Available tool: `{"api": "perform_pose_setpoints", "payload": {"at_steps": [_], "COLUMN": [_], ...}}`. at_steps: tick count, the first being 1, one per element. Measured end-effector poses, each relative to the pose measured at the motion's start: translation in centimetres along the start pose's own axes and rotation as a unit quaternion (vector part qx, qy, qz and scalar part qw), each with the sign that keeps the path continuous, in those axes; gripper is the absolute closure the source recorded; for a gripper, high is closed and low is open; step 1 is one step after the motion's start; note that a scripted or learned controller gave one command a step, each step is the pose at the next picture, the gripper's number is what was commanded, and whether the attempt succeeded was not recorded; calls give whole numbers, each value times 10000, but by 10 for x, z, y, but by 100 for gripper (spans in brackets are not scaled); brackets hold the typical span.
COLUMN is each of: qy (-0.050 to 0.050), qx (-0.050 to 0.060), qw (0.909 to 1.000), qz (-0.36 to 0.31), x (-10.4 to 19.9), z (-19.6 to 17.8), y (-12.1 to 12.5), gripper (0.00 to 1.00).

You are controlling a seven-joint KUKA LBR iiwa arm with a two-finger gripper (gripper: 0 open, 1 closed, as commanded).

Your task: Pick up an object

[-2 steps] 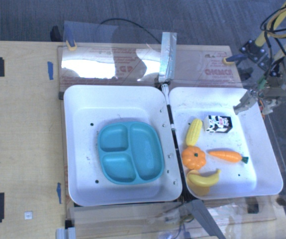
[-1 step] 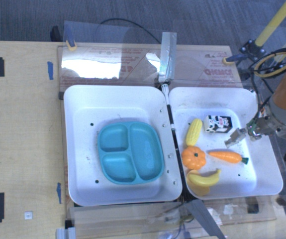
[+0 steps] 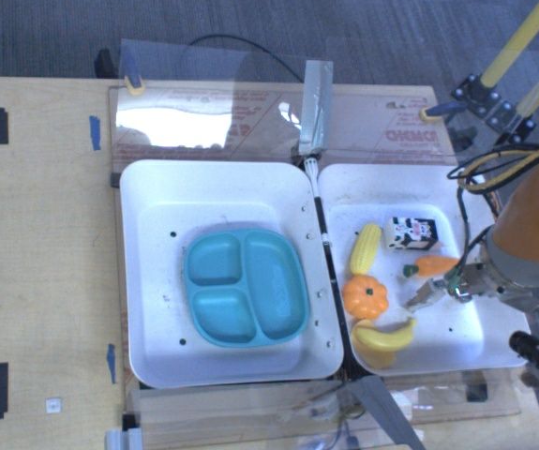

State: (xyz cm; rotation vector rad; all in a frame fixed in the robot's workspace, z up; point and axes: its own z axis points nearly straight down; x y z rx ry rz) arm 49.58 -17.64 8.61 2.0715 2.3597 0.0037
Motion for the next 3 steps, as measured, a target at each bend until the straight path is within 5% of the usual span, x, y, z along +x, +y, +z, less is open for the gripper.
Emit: {"api": "perform_pose_setpoints", "payload": {"at_steps": [1, 2, 3], "qy": [-1, -19, -10], "qx": [2, -17, -15], "qw": [9978, 9979, 9927], "qz": [-668, -649, -1207], "x": [-13, -15, 33], "z": [0, -9, -152], "y": [13, 14, 47], "gripper": [0, 100, 100]}}
